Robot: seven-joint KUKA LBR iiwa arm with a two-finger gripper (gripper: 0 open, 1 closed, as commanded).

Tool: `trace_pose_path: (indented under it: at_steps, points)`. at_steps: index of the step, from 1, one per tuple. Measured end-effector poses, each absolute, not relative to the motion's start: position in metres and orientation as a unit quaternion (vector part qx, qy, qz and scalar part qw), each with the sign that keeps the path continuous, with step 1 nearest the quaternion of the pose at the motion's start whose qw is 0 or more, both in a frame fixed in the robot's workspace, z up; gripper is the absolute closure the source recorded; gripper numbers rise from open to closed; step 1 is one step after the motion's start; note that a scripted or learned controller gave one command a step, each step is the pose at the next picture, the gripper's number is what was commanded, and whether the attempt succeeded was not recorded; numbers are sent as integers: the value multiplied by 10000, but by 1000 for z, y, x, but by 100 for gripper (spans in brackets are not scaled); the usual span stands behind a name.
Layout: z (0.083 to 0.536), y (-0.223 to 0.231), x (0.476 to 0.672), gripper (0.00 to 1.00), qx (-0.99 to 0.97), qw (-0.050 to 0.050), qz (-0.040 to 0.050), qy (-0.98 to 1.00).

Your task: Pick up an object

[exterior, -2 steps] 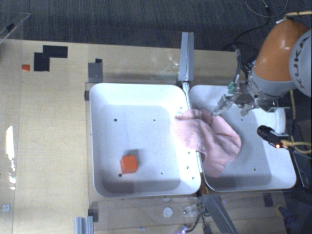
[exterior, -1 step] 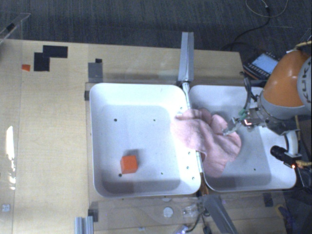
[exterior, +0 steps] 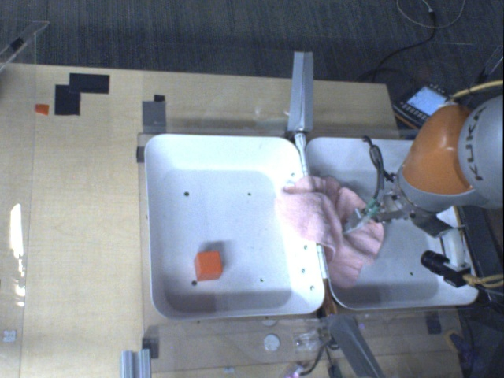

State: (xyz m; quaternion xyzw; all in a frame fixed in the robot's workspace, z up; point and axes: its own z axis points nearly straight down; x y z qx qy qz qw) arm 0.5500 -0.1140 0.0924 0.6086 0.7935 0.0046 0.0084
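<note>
The gripper (exterior: 368,211) sits low over a pink cloth (exterior: 327,219), apparently aiming to pinch a fold — whether its fingers are spread or pressed together, I cannot tell. The cloth is soft, rumpled and pale, draped across the shared rim between the left bin (exterior: 157,211) and right bin (exterior: 409,282). An orange block (exterior: 209,265) lies toward the left bin's near edge.

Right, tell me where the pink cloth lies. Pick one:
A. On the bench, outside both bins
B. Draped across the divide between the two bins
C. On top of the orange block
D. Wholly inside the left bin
B: the pink cloth straddles the rims between the left bin and the right bin, while the orange block sits apart in the left bin.
</note>
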Motion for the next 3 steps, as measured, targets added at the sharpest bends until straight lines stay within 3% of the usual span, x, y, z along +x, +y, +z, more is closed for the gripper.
trace_pose_path:
  at_steps: [1,2,3]
  points:
    - [105,-112,553,100,6079,109,81,7939]
    - [92,-125,609,100,6311,81,50,7756]
    - [208,-90,634,100,6197,49,30,7848]
